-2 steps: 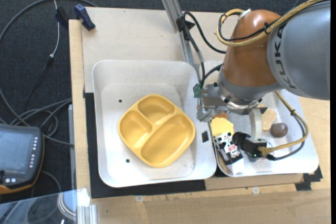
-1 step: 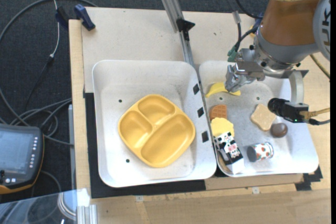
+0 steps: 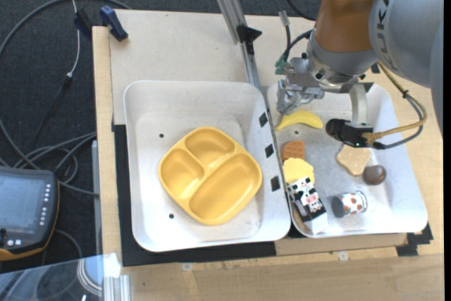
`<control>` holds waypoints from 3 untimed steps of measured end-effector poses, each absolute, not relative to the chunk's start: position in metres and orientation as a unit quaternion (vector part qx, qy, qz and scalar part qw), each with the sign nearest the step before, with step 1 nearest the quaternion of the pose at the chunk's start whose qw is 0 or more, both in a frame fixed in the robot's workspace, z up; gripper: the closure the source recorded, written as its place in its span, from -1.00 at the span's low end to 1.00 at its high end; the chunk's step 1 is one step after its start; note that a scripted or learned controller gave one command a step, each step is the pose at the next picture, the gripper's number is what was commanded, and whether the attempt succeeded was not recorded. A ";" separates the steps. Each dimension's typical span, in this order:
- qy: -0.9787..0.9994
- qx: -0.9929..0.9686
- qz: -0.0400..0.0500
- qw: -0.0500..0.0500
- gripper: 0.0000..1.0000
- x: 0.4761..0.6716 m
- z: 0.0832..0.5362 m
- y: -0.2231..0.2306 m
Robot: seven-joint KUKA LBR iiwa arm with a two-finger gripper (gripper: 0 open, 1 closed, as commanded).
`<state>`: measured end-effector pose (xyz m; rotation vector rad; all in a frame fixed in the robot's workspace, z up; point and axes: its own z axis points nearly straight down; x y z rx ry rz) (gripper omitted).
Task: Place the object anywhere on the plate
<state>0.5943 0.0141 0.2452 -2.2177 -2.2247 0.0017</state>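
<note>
Yellows and browns against white bins

A yellow three-part plastic plate [image 3: 210, 174] lies in a white bin [image 3: 141, 151]; a yellow toy banana [image 3: 300, 121], an orange-brown waffle piece [image 3: 293, 150], a black-and-white spotted cow toy [image 3: 305, 195], a tan bread-shaped piece [image 3: 354, 160] and a dark brown ball [image 3: 374, 174] dot the other; the counter [image 3: 176, 39] is pale beige.
</note>
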 end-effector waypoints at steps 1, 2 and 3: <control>-0.707 -0.707 0.001 0.003 1.00 0.506 0.270 0.021; -0.709 -0.706 -0.002 -0.001 1.00 0.550 0.277 0.045; -0.709 -0.705 0.004 0.005 1.00 0.486 0.219 0.086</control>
